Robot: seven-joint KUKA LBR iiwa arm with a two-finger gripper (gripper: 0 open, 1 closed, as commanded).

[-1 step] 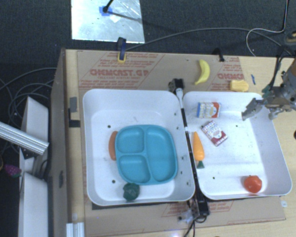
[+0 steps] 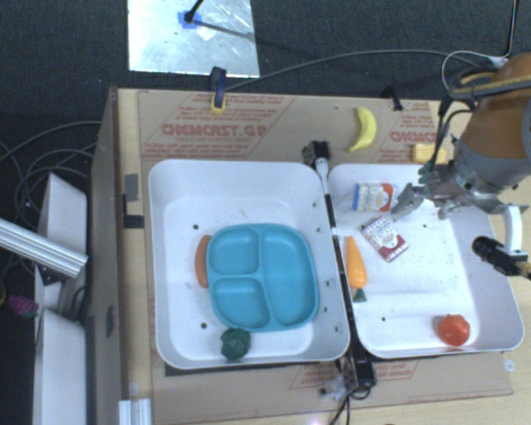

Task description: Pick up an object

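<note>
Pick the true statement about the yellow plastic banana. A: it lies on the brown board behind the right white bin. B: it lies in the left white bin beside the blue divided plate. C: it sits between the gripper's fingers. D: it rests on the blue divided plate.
A: the yellow plastic banana lies on the brown board, outside and behind the rim of the right white bin.

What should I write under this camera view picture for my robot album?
Robot arm reaching over the right bin, near two small packets, a carrot and a tomato.
</note>
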